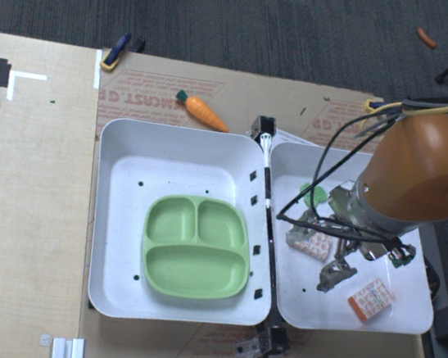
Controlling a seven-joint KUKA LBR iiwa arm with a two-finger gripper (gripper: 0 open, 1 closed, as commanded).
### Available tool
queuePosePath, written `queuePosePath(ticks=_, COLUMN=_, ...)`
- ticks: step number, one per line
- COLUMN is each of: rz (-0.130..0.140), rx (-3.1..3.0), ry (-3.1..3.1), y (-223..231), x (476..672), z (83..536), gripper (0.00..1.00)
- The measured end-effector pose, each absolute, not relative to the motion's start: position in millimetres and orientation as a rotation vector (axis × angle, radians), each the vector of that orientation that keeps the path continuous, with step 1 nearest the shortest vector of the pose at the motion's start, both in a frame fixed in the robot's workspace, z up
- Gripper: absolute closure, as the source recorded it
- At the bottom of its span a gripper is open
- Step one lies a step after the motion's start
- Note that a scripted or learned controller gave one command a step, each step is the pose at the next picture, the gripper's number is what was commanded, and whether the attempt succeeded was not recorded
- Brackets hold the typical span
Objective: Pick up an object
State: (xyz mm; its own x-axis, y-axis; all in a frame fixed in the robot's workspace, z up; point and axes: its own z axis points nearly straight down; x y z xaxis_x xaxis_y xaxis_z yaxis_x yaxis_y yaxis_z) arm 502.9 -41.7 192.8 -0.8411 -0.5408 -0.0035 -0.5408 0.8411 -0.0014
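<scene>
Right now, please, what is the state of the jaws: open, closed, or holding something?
Gripper: cannot be told. It hangs over the right bin, between a patterned packet and a small orange-and-white box.

High fixed camera, slanted down, both bins (102, 223)

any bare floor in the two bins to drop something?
Left white bin: bare strip behind the green divided plate and a narrow band down its left. Right white bin: crowded; gripper hangs over a patterned packet, an orange-printed box at front right.
</scene>
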Motion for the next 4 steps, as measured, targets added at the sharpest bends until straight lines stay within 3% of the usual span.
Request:
queuePosePath(ticks=1, rz=0.001, rx=-0.97, ry=2.986, y=-101, x=523.7, z=98, gripper=0.0)
queuePosePath(ticks=2, rz=0.001, rx=-1.226, ry=2.889, y=-94, x=540.1, z=93, gripper=0.0)
queuePosePath(ticks=3, rz=-0.001, rx=-1.445, ry=2.786, y=-100, x=525.2, z=93, gripper=0.0)
queuePosePath(ticks=4, rz=-0.002, rx=-1.438, ry=2.784, y=-99, x=526.9, z=103, gripper=1.0)
